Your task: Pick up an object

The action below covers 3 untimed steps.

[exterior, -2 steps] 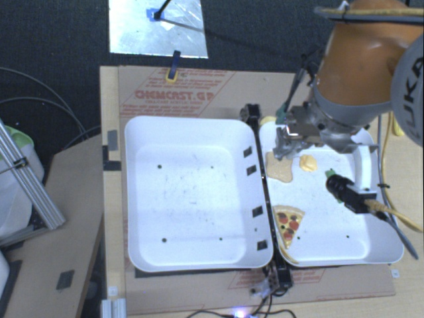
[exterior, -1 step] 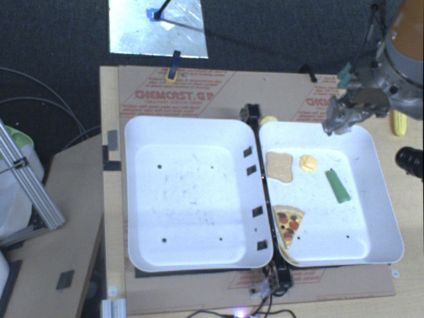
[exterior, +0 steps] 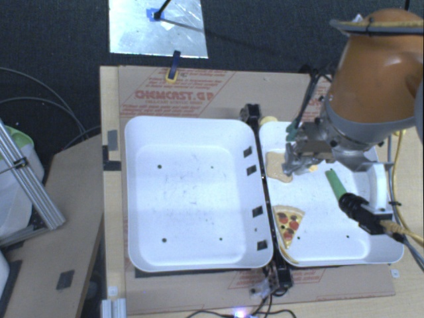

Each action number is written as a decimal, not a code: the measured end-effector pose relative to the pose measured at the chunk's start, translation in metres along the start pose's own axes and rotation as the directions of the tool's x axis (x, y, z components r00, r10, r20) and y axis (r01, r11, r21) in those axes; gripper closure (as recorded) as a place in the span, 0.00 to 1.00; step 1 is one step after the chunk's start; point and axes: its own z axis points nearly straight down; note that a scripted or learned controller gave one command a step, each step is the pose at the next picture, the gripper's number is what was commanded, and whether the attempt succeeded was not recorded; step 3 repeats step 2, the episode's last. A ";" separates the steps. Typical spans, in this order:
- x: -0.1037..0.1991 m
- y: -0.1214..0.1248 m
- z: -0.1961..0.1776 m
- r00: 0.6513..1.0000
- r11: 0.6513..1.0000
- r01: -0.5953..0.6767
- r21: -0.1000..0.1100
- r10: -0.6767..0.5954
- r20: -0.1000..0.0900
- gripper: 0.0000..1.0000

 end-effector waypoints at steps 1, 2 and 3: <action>0.012 0.001 -0.033 1.000 1.000 -0.001 -0.013 0.001 -0.001 1.00; 0.094 0.001 -0.056 1.000 1.000 0.005 -0.013 -0.005 -0.003 1.00; 0.094 0.001 -0.056 1.000 1.000 0.005 -0.013 -0.005 -0.003 1.00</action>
